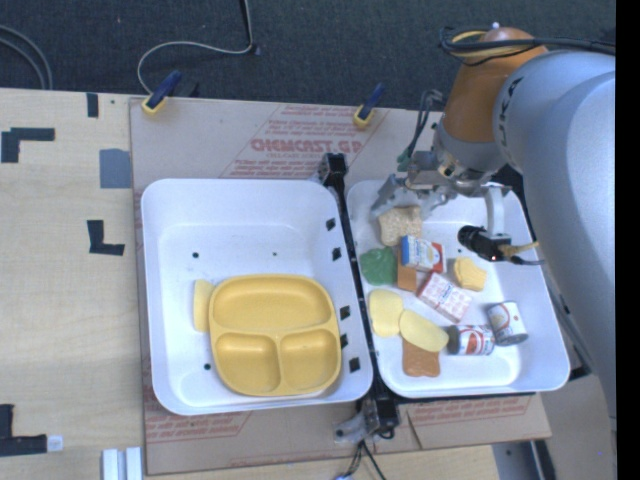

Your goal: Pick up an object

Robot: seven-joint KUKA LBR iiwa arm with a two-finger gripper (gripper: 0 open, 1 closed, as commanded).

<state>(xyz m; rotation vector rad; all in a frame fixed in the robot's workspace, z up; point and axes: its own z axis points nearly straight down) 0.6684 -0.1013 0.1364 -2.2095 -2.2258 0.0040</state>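
Two shallow white bins: left bin [170,228] with one yellow three-compartment plastic tray [275,333]; right bin [540,363] with a dozen-odd small toy food items [435,293]. Gripper [410,196] over one beige textured block [398,224] at the back; grip impossible to tell.

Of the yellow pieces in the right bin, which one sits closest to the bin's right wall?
The small yellow wedge, alone beside the red-and-white carton. The two larger yellow pieces overlap near the divider, on the bin's left side.
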